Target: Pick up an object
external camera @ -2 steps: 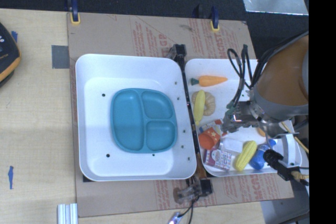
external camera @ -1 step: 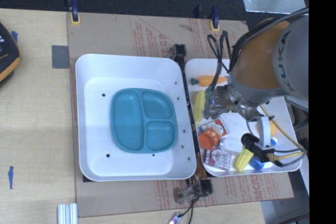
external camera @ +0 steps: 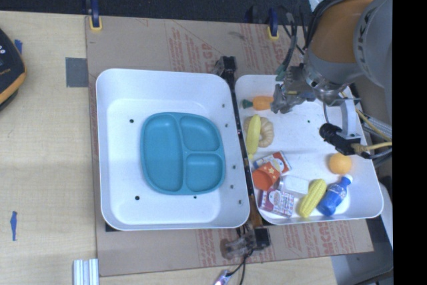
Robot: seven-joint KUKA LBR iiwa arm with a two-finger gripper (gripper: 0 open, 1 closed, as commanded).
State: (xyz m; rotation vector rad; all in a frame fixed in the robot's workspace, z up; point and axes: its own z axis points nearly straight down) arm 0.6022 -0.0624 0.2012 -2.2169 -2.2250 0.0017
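From the overhead camera view I see two shallow white bins side by side on the bench. The left bin [external camera: 110, 143] holds a blue divided plate [external camera: 181, 152] lying flat near its middle. The right bin [external camera: 373, 207] holds the loose objects: a carrot [external camera: 261, 103] at the far left corner, a banana [external camera: 253, 134] touching a beige bread roll [external camera: 266, 132], a red carton [external camera: 265, 177], a flat printed packet [external camera: 280, 200], a corn cob [external camera: 311, 197] just beside a blue bottle [external camera: 333, 196], and an orange [external camera: 340, 163] near the right wall. The gripper [external camera: 285, 102] sits low over the far part of the right bin, just right of the carrot. I cannot tell from this view how the claw is set.
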